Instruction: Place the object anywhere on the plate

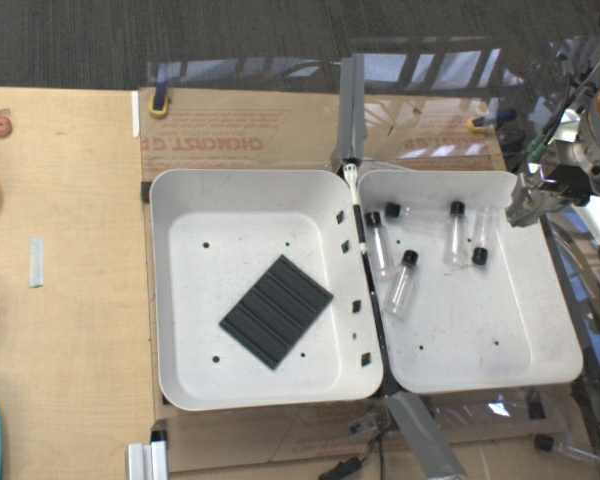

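Now, as the view stands:
Pincer: (528, 208) at the right bin's (540, 368) upper right rim; whether it is spread or pressed together I cannot tell.
Tubes: (403, 280) clear, black-capped, several lying in the right bin, to the left of the pincer and lower, apart from it.
Plate: (276, 310) dark, ribbed, flat in the left bin (180, 368), far left of the pincer.
Between: the two bins' touching walls.

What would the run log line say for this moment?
hand: over right bin's upper right rim, nothing seen held | tubes: lying in right bin | plate: dark, flat in left bin, bare | placing: not done
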Action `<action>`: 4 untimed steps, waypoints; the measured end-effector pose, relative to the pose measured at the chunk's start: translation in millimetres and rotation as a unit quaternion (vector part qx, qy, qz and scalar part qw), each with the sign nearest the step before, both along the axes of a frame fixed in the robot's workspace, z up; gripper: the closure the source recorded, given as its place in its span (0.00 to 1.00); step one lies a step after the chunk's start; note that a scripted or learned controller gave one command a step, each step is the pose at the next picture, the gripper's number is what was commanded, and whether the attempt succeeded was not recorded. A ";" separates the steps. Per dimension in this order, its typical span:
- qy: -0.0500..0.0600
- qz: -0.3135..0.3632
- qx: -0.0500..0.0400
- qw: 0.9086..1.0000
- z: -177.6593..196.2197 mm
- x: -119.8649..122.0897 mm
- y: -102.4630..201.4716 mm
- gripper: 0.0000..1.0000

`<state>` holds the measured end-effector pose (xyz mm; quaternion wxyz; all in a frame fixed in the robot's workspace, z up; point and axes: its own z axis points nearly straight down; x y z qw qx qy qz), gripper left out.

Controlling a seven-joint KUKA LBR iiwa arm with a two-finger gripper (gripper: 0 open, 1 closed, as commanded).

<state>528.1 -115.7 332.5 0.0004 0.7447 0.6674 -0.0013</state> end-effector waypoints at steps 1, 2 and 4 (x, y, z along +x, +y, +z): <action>0.000 0.211 0.000 0.977 -9.1 118.2 1.2 1.00; 0.000 0.424 0.001 0.906 -31.8 115.1 15.3 1.00; 0.000 0.777 0.001 0.629 -9.7 83.4 97.9 1.00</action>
